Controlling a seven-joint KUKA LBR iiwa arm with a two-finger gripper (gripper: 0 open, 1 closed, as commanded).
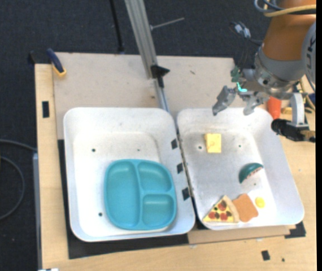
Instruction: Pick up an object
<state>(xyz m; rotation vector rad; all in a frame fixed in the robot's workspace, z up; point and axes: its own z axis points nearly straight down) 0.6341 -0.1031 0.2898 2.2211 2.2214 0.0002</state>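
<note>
Arm getting ready to grab

The gripper point(235, 102) hangs with fingers spread, holding nothing. Next it should go down over the yellow block point(213, 143) and squeeze.

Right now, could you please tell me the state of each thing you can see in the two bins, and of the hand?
Hand: open, above the right bin's far edge, holding nothing.
Yellow block: flat, right bin.
Pizza slice: flat, near corner.
Blue plate: upright, left bin, nothing on it.
</note>
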